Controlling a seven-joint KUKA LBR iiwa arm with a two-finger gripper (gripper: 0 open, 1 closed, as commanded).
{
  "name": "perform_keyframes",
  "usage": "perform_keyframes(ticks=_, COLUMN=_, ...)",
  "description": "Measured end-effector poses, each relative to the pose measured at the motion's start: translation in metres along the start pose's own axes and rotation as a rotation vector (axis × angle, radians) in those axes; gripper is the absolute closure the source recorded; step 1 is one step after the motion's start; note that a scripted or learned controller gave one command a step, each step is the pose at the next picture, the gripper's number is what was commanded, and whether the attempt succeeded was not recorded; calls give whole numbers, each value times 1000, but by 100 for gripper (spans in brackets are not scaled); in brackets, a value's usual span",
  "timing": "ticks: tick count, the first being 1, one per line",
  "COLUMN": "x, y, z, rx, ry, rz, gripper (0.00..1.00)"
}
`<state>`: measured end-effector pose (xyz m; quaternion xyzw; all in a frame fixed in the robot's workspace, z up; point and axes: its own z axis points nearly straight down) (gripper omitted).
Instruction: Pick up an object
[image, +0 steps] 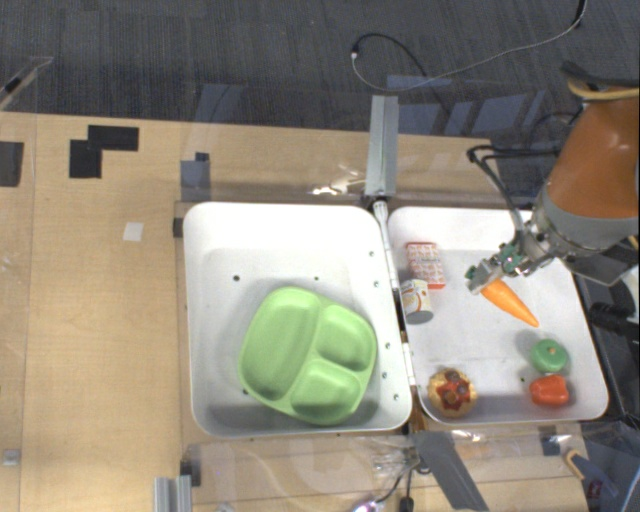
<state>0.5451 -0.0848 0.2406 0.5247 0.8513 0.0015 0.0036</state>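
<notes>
The grey arm with the orange band reaches in from the right and its two-finger gripper (497, 268) sits low over the right white bin (590, 330). The gripper is right at the fat end of the orange carrot-shaped toy (510, 301). It may be touching the carrot's top, but I cannot tell whether the fingers are open or shut, or if they have the carrot at all.

My guess is that the arm is there because the carrot is the thing it wants to pick up — it is the closest toy to the gripper.

The carrot is bright orange and smooth, thick at the upper left end and thin at the lower right tip. It lies flat and slanted on the bin floor, with bare white around it.

Other toys lie in the same bin: a small red and white box (425, 264), a little grey and tan can (416, 300), a round brown pastry toy (451, 391), a green round toy (548, 355) and a red toy (549, 391) just under it.

The left white bin (215, 260) holds a light green plastic tray with three sections (308, 354) — well apart from the arm.
</notes>
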Motion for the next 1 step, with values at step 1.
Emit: perform_keyframes(ticks=1, x=13, y=52, z=-5, rx=-1, ry=0, rz=-220, gripper=100)
